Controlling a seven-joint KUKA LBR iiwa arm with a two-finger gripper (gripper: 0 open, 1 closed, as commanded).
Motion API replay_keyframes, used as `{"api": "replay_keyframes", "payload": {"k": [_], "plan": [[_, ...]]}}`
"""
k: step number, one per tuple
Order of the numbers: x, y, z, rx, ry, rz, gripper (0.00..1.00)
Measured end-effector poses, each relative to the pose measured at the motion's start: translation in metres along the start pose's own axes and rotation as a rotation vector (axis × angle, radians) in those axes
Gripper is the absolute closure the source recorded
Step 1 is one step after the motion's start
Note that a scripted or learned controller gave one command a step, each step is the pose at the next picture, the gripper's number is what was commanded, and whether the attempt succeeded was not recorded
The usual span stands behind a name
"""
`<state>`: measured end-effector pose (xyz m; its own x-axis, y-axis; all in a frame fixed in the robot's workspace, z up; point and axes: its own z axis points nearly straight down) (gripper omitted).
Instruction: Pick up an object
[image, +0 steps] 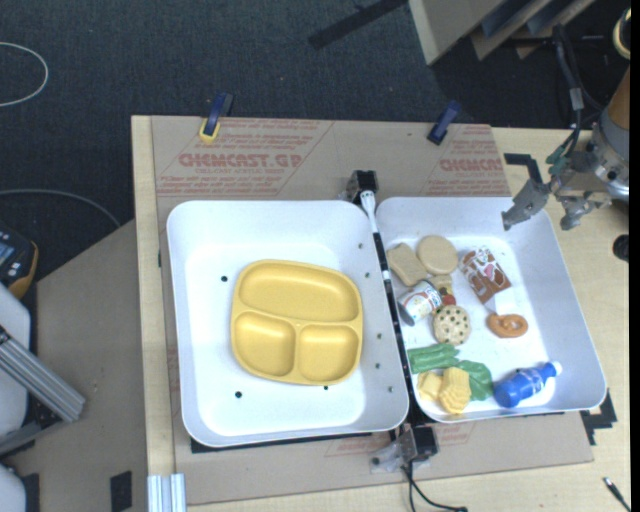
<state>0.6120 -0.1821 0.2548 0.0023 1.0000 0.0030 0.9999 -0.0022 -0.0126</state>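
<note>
Grey metal marks the claw (548, 200), which hangs over the far right corner of the right bin (575, 300); its fingers are spread apart, released, with nothing between them. Taking that right bin as the landmark, every candidate lies on its floor, nearer the camera than the claw and toward the bin's left side; the brown wrapped snack (486, 274) is the closest, just inward of the claw, its long axis running slantwise toward the bin's near right; the small pretzel (510, 325) sits a little beyond it; the two round crackers (424, 257) lie toward the bin's left wall; the blue bottle (523, 384) rests in the near right corner, well apart from the claw. Judging from this, the coming move is a descent inward and leftward; the yellow divided plate (295, 321) lies in the neighbouring left bin (195, 330).
</note>
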Motion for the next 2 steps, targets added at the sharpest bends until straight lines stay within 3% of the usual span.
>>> {"api": "replay_keyframes", "payload": {"k": [1, 2], "plan": [[0.000, 0.002, -0.007, -0.012, -0.003, -0.002, 0.00], [0.007, -0.006, 0.045, -0.006, -0.001, -0.002, 0.00]]}}
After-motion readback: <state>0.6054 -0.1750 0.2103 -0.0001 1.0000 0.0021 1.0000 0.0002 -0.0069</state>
